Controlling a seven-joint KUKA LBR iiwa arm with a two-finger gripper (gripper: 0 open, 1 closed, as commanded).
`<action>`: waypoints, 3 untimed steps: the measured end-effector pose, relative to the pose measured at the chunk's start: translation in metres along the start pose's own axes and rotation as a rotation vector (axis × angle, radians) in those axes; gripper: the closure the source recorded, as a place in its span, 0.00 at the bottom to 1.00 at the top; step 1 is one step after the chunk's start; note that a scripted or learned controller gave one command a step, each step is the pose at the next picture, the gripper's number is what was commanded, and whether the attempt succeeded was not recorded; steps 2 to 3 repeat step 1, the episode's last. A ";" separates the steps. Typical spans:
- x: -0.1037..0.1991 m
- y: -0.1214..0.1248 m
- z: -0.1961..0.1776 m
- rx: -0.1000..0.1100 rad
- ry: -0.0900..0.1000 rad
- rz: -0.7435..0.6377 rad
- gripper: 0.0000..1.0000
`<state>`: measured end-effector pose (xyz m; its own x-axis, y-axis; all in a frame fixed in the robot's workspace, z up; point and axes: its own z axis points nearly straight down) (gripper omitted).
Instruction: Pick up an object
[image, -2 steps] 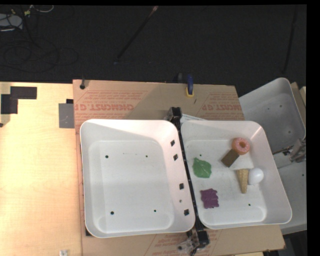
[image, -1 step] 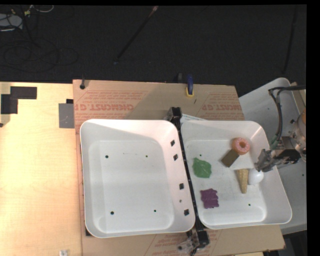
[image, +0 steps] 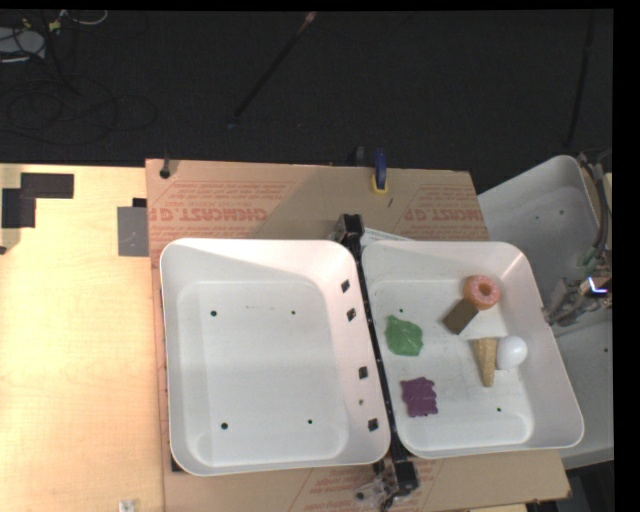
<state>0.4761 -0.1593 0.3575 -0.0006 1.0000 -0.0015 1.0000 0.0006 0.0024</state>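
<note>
The right white bin (image: 440, 262) holds several small objects. A pink ring-shaped donut (image: 483, 291) lies near its far right, with a brown block (image: 461, 317) touching its lower left side. A green leafy piece (image: 404, 336) rests close to the bin's left wall. Nearer the front lies a purple lump (image: 419, 396). A tan ice-cream cone (image: 486, 362) lies with its tip toward the front, and a white ball (image: 512, 352) sits against its right side.
The left white bin (image: 260, 360) stands beside the right one, joined by black clips (image: 352, 300). Both rest on brown cardboard (image: 300, 200) over a wooden bench (image: 70, 340). A grey plate (image: 560, 200) with cables (image: 585, 290) is at the right. A blue clamp (image: 380, 172) sits at the back.
</note>
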 end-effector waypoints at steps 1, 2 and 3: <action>-0.040 -0.003 0.118 0.016 0.004 0.005 1.00; -0.040 -0.003 0.118 0.016 0.004 0.005 1.00; -0.040 -0.003 0.118 0.016 0.004 0.005 1.00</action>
